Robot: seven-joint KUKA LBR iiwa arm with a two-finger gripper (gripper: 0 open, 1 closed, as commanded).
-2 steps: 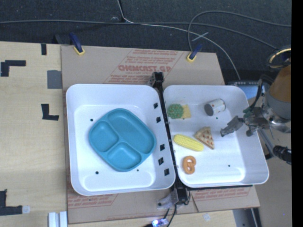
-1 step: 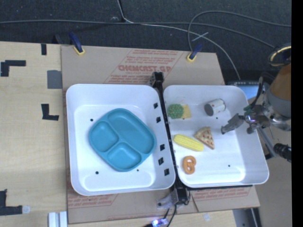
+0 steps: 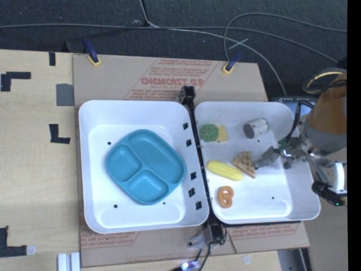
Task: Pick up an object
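The right bin [image 3: 282, 208] holds several small items. A green and yellow toy [image 3: 212, 132] lies at its back left and a grey-white cylinder [image 3: 255, 127] behind the middle. A yellow corn cob [image 3: 224, 170], a tan triangular slice [image 3: 243, 163] and an orange pretzel [image 3: 225, 196] lie nearer the front. My gripper [image 3: 262, 161] reaches in from the right, low over the bin floor, with its tip right next to the slice's right edge. I see nothing lifted off the floor.
The left bin [image 3: 93, 151] holds a blue divided plate [image 3: 145, 165]. A black divider [image 3: 194, 151] runs between the bins. The arm's orange band [image 3: 330, 114] and wrist hang over the right bin's right rim. Cables trail across the dark back.
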